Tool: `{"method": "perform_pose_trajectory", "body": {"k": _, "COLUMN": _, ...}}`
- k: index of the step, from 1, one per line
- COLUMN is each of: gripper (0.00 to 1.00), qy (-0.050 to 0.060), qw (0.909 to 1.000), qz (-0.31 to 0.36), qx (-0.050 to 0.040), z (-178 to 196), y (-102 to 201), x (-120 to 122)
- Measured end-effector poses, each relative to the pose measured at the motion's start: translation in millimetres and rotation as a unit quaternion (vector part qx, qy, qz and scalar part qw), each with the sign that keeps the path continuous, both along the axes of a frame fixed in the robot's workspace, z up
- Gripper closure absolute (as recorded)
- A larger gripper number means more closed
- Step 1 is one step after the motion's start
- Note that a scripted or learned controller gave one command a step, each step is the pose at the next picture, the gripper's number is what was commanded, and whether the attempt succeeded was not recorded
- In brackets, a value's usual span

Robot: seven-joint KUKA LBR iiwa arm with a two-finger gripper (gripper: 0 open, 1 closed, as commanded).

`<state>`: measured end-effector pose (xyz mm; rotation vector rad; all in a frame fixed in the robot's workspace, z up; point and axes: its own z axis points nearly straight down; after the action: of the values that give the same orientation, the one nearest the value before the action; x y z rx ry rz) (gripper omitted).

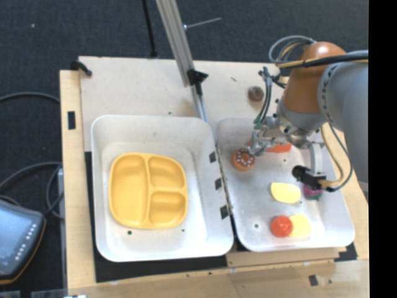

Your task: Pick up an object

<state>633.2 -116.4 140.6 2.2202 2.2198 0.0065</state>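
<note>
Donut (243, 160) lies on the floor of the right bin (335, 228), just beside the gripper (259, 143), which hangs low over it; whether its fingers are apart cannot be told, so nothing looks lifted yet

Yellow tray (149, 190); red ball (281, 226); white bins (102, 135)

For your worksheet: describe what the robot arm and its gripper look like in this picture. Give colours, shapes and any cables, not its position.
The arm is a thick, rounded grey tube with a glossy orange band above the wrist. Thin grey and dark cables loop around the orange section and trail down the side. The two-finger gripper is a small cluster of silver-grey metal parts. No readable markings can be made out.
</note>
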Motion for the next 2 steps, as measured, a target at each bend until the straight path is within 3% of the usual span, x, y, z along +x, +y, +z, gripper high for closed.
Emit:
{"method": "perform_pose_trajectory", "body": {"k": 1, "gripper": 1.00, "qy": 0.002, "qw": 1.0000, "qz": 0.000, "qx": 0.0001, "z": 26.4, "y": 15.2, "x": -28.6}}
{"method": "perform_pose_trajectory", "body": {"k": 2, "gripper": 0.00, "qy": 0.001, "qw": 1.0000, "qz": -0.001, "qx": -0.0002, "z": 24.8, "y": 14.3, "x": -28.1}}
